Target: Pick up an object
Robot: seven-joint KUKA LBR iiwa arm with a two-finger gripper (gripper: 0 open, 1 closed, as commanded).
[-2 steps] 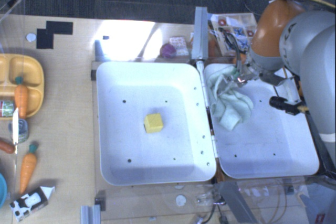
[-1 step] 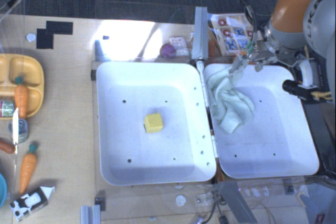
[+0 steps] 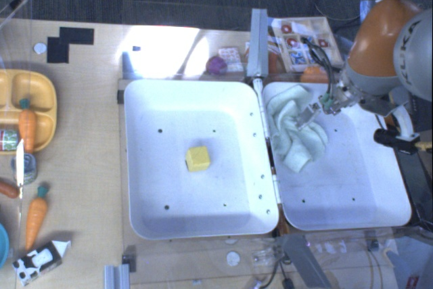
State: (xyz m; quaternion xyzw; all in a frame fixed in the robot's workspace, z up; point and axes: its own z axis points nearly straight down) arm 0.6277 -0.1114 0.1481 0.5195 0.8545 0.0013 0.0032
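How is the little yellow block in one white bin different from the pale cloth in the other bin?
The yellow block is small, boxy and bright; the pale cloth is much larger, crumpled and whitish-green. The block sits alone near the middle of the left bin, far from the arm; the cloth lies bunched by the right bin's left wall, with the gripper right at its upper edge. Both rest on a bin floor.

No word, number or brand can be read for certain. The arm (image 3: 413, 57) bears dark letters on its grey shell at the right edge, cut off and too blurred to spell out. The printed packet (image 3: 301, 42) behind the bins shows red and white squares, but its print is too small. The small can (image 3: 8, 139) on the yellow tray (image 3: 30, 88) has an unreadable label.
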